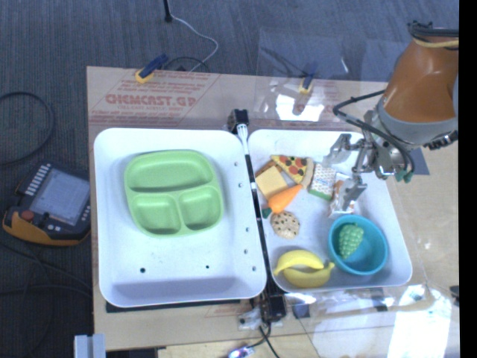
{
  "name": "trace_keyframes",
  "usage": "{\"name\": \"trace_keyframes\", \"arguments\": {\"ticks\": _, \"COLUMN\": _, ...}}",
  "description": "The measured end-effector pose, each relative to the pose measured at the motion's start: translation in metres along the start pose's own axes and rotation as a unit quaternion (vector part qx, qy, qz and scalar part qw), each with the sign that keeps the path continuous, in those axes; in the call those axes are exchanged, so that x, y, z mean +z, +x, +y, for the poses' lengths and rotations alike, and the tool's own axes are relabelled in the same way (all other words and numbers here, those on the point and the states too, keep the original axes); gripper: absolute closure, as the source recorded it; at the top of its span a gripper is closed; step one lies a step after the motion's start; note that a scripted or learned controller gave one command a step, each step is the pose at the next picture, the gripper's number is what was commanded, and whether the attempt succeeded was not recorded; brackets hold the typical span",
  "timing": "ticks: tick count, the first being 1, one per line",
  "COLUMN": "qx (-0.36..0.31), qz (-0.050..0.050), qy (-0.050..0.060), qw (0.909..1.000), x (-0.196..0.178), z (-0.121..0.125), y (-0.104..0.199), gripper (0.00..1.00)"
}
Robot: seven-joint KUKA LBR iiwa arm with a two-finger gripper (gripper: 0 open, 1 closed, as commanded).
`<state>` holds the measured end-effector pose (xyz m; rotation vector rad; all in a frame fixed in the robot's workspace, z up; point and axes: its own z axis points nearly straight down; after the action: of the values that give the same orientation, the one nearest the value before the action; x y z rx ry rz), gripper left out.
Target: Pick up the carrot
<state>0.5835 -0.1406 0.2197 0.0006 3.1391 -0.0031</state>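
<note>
Gripper [344, 171] hangs empty, fingers apart, right of the carrot [284, 198], which lies untouched between cheese [270, 178] and cookie [285, 224].

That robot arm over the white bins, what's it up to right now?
The grey and orange robot arm reaches in from the right, its pincer hanging over the right white bin, near the small speckled cracker and above the blue bowl. The small orange carrot it is meant to pick up lies untouched further left in that bin, beside the pizza slice and the round cookie. The green divided plate sits in the left bin.
</note>
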Motion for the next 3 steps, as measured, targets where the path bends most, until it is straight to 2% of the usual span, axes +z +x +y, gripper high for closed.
{"name": "trace_keyframes", "arguments": {"ticks": 1, "qx": 0.024, "qz": -0.001, "qy": -0.001, "qw": 0.9997, "x": 0.116, "z": 0.036, "y": -0.011, "gripper": 0.0}}
{"name": "trace_keyframes", "arguments": {"ticks": 2, "qx": 0.164, "qz": -0.006, "qy": -0.001, "qw": 0.9864, "x": 0.124, "z": 0.032, "y": -0.051, "gripper": 0.0}}
{"name": "trace_keyframes", "arguments": {"ticks": 3, "qx": 0.211, "qz": -0.007, "qy": -0.003, "qw": 0.9775, "x": 0.028, "z": 0.098, "y": -0.035, "gripper": 0.0}}
